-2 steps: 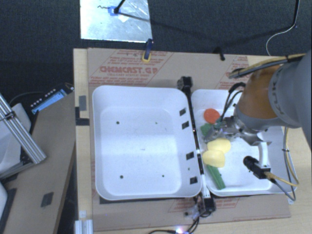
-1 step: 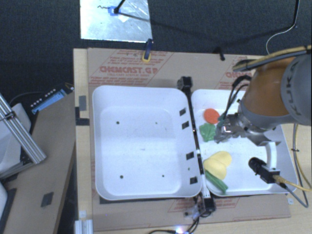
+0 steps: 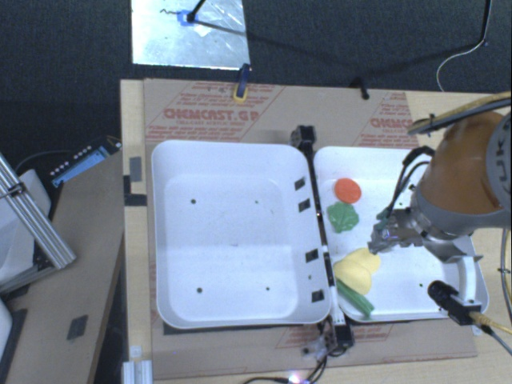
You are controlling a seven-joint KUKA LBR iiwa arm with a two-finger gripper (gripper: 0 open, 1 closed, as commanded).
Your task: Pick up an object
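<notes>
Two bins: white and shallow, side by side on the bench – the left bin (image 3: 232, 230) and the right bin (image 3: 400, 294), with a dark hinged divider strip (image 3: 316, 222) between them.
Nearest item: a green pod-shaped piece (image 3: 355, 298) lies at the near left corner of the right bin, close against the divider wall.
Yellow object (image 3: 358, 269): just behind the green pod and touching it, on the right bin's floor.
Gripper (image 3: 382, 240): low over the right bin, just beside the yellow object's far right edge; whether it is open or closed I cannot tell, and nothing is seen lifted in it.
Arm (image 3: 468, 174): grey with an orange band, it comes in from the right and covers the right bin's far right part.
Green leafy object (image 3: 342, 217): farther back, left of the gripper, near the divider.
Orange round object (image 3: 347, 189): just behind the leafy one – close to it, possibly touching.
Bench board (image 3: 216, 114): brown with red printing, under both bins.
Farthest: a shiny metal sheet (image 3: 192, 22) on the dark floor beyond the bench.
</notes>
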